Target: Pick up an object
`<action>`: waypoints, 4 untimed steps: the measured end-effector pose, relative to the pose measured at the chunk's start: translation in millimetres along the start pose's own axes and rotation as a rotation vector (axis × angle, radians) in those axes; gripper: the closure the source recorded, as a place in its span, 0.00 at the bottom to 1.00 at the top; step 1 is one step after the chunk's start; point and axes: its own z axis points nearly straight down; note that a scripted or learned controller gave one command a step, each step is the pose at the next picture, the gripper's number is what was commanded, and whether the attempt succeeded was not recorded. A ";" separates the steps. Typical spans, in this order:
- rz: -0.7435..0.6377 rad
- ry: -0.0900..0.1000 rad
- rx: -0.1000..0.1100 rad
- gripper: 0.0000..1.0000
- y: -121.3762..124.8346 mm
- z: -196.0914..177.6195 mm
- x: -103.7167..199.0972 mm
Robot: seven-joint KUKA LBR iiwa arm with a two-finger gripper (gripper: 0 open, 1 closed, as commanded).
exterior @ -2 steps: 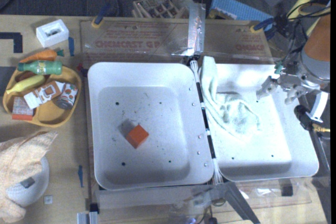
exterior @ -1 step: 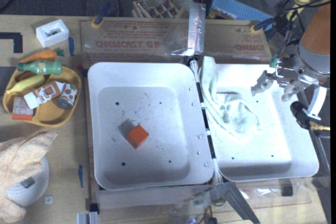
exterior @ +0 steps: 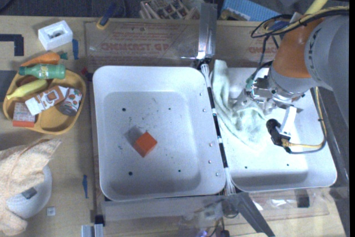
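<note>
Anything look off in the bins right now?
Yes. A crumpled white cloth in the right bin is bunched against the divider, partly draped over the bin's left edge. The gripper sits on it. The orange block lies loose in the left bin.

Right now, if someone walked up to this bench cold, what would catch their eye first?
Probably the orange block, lying alone on the floor of the left bin, bright against the white. Next the grey arm with its orange band, reaching in from the right over the right bin, its gripper low by a crumpled white cloth. Off to the far left sits a yellow bowl heaped with toy food.
</note>
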 end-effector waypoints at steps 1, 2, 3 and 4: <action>-0.115 0.000 -0.010 0.00 12.8 4.7 -31.9; -0.108 -0.002 -0.009 0.00 14.2 5.1 -67.0; -0.246 -0.003 -0.004 0.00 48.8 -18.3 -91.0; -0.227 0.001 0.003 0.00 -2.4 -50.8 -56.7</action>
